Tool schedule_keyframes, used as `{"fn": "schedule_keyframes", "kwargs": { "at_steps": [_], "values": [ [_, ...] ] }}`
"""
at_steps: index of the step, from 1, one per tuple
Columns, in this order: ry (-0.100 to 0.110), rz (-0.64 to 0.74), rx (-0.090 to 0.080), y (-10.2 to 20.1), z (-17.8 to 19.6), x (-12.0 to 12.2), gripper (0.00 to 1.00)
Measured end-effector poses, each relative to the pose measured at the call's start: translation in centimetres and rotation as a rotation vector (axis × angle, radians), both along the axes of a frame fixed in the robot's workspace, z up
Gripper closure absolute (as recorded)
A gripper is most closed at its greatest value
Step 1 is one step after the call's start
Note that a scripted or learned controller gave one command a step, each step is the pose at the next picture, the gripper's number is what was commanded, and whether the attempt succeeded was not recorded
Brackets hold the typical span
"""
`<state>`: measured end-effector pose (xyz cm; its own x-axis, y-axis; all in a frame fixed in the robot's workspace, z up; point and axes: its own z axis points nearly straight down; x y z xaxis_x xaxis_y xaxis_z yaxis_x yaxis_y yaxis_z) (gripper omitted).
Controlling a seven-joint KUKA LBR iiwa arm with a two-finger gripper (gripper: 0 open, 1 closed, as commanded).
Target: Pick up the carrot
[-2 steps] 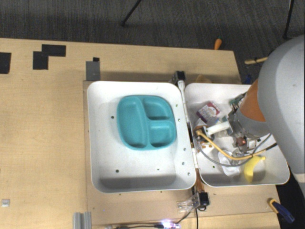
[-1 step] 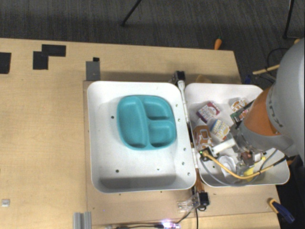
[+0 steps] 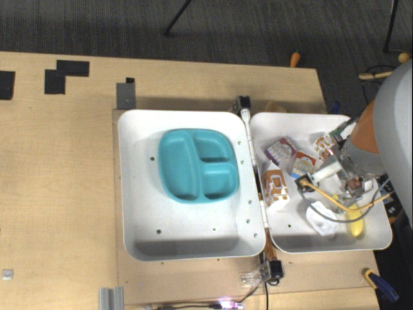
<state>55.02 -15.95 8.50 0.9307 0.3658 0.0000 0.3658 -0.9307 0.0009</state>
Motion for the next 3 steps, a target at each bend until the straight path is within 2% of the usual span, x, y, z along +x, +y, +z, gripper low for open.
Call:
{"fn": "schedule_keyframes", "kwargs": {
  "at_steps": [1,2,3],
  "values": [
    [-0.001,-0.161,0.003,2.7,0.1,-1.7,0.0],
    [-0.004,-0.165,0.001,5.9,0.1,-4.8,0.0],
    [-0.004,-0.161,0.007,10.4,10.2,-6.1,0.0]
  ]
}}
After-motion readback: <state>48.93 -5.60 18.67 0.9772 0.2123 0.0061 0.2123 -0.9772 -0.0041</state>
